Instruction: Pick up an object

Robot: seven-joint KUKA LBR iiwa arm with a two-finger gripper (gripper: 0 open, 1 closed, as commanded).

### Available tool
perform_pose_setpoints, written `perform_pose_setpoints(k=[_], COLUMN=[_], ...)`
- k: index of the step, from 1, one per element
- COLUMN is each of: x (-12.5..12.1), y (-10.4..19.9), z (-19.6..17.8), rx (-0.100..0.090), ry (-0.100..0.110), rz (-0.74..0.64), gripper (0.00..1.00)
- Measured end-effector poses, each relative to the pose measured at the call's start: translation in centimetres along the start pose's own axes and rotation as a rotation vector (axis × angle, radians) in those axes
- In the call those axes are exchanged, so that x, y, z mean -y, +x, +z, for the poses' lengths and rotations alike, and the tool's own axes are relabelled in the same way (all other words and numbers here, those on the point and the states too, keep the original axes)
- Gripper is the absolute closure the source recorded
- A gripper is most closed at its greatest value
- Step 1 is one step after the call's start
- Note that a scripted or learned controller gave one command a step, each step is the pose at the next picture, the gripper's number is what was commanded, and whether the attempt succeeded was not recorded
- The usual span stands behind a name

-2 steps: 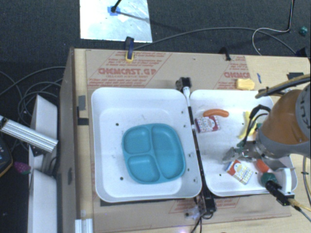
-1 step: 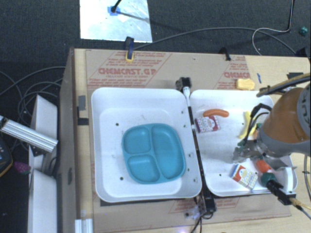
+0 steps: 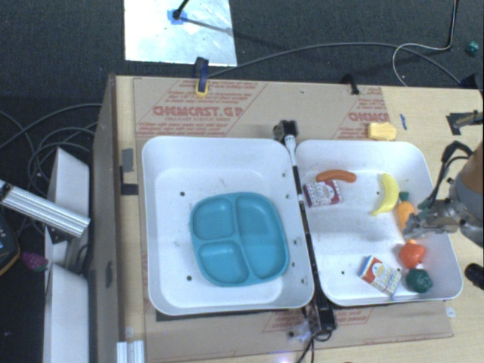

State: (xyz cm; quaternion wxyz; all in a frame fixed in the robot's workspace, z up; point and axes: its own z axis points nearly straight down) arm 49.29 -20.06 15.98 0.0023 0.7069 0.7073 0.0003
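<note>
The right bin (image 3: 355, 237) holds several small things. An orange-red sausage (image 3: 335, 176) and a red-and-white packet (image 3: 323, 194) lie at its back left. A yellow banana (image 3: 388, 193) lies to their right. Along the right wall sit an orange piece (image 3: 404, 212), a red tomato-like piece (image 3: 412, 254) and a dark green piece (image 3: 418, 280). A small printed box (image 3: 380, 274) lies at the front. My gripper (image 3: 423, 224) reaches in from the right, low over the spot between the orange piece and the red piece.
A blue divided plate (image 3: 239, 238) lies in the left bin (image 3: 174, 165). A yellow block (image 3: 382, 131) rests on the bench behind the right bin. Cables run across the floor behind and left of the bench.
</note>
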Motion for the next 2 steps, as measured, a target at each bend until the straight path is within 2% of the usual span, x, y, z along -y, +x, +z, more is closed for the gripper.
perform_pose_setpoints(k=[1,2], x=[-3.3,-4.4], y=[-0.6,8.1], z=[-2.1,-0.2], rx=[-0.001,-0.004], ry=[0.0,0.002], rz=[-0.003,-0.005], gripper=[1.0,1.0])
